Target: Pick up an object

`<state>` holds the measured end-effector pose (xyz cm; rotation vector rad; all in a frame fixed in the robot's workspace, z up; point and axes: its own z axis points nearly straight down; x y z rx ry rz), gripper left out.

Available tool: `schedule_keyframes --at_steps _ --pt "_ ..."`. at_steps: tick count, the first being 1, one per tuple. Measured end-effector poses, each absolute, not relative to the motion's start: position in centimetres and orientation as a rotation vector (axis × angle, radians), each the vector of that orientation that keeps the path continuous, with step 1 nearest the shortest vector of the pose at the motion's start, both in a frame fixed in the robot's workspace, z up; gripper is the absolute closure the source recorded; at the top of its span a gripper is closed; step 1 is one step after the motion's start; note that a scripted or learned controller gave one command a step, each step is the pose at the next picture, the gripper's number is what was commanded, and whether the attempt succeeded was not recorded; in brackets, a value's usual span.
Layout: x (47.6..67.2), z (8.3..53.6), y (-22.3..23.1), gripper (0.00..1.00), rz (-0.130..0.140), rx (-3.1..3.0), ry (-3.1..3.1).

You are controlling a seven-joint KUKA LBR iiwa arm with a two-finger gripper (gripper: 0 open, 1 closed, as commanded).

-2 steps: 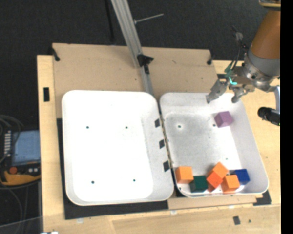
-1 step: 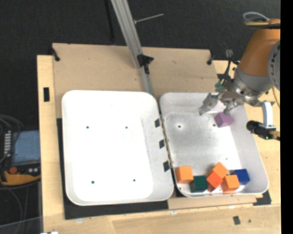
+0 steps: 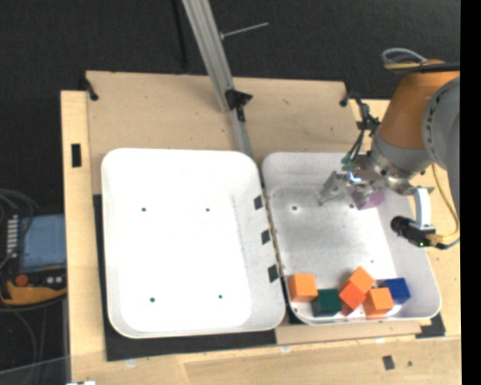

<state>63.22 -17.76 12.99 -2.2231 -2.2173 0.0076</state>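
Hovering over the upper part of the right shallow white plastic bin (image 3: pixel 401 251), two-finger metal gripper (image 3: pixel 354 184) beside a small purple block (image 3: pixel 370 200); finger state impossible to tell. Likely mid-approach, nothing visibly held. Next: settling squarely over one smooth hard cube, perhaps from the orange, green and blue cluster (image 3: pixel 351 292) along the near wall.
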Motion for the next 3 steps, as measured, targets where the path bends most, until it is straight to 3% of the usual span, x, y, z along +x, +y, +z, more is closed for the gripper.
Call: schedule_keyframes --at_steps 1,2,3 --pt "63.3 9.8 -17.9 0.00 0.002 -2.231 -2.219" --pt "63.4 11.1 -18.0 1.00 -0.004 -2.236 -2.216" --pt "62.8 17.2 -17.8 1.00 -0.007 -2.235 -2.215"
